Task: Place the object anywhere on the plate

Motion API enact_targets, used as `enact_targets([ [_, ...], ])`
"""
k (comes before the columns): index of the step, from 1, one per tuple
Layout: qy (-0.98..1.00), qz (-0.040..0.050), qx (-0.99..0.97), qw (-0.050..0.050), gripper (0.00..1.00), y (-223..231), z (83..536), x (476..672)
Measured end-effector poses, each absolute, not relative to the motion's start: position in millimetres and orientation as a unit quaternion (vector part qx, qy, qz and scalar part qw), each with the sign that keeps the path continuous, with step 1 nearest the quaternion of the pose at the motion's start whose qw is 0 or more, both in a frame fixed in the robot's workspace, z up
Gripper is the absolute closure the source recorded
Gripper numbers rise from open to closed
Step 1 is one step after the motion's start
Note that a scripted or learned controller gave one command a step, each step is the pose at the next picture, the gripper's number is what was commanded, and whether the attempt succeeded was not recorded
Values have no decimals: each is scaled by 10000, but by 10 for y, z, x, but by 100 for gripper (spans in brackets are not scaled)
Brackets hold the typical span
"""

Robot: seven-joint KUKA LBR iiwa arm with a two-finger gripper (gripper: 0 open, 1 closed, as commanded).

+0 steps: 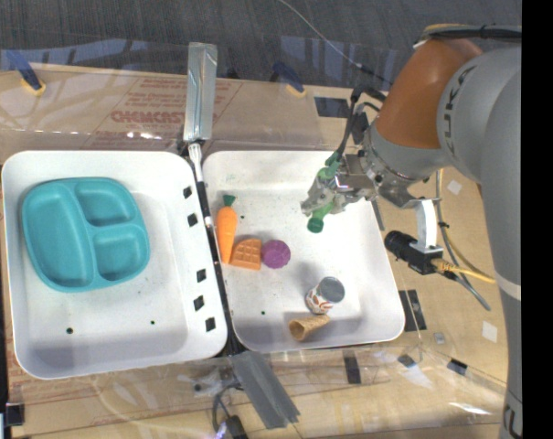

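Note:
A teal plate (pixel 84 230) with three compartments lies in the left bin (pixel 111 337), towards its far left. My gripper (pixel 320 199) hangs over the far middle of the right bin (pixel 367 318), well right of the plate. A small green object (pixel 317 219) sits between its fingers, with one green end below the fingertips and another green bit higher up by the wrist. The fingers look shut on it. The object appears lifted off the bin floor.
In the right bin lie an orange carrot (pixel 226 231), an orange waffle-like block (pixel 247 253), a purple ball (pixel 276 254), a small can (pixel 324 294) and a cone (pixel 308 326). A divider wall (pixel 203 236) with black clips separates the two bins.

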State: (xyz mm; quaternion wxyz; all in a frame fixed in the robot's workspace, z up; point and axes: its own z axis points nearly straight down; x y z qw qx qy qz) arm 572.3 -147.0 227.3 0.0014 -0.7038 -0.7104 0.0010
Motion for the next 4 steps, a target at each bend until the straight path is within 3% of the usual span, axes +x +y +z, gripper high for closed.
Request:
enact_targets([
  [2,-7122,16,-7020,26,100,23,1904,5632],
  [3,-7138,8,-7003,19,100,1471,1985,5658],
  [4,-7111,15,-7030,11,0,1425,1985,5667],
])
